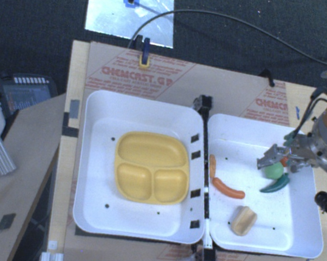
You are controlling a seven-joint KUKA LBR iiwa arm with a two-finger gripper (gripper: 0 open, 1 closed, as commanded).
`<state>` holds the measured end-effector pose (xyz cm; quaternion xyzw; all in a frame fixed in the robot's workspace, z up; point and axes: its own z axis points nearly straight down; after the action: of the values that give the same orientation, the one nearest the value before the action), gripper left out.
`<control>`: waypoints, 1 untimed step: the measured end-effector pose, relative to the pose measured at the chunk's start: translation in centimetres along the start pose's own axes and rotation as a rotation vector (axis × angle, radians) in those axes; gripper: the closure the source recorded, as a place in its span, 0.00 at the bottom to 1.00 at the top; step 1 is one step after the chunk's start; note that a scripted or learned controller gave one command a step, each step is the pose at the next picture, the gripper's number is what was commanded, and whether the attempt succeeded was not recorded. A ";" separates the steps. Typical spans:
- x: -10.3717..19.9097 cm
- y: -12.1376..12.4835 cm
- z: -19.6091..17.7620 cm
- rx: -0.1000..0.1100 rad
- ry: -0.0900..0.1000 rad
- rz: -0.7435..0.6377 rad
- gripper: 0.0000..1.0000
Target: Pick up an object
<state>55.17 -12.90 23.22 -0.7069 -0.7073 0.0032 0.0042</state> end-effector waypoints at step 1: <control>0.0 0.2 -0.6 -0.012 -0.002 -0.003 0.00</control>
<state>55.42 -12.88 23.81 -0.7060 -0.7082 -0.0003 -0.0007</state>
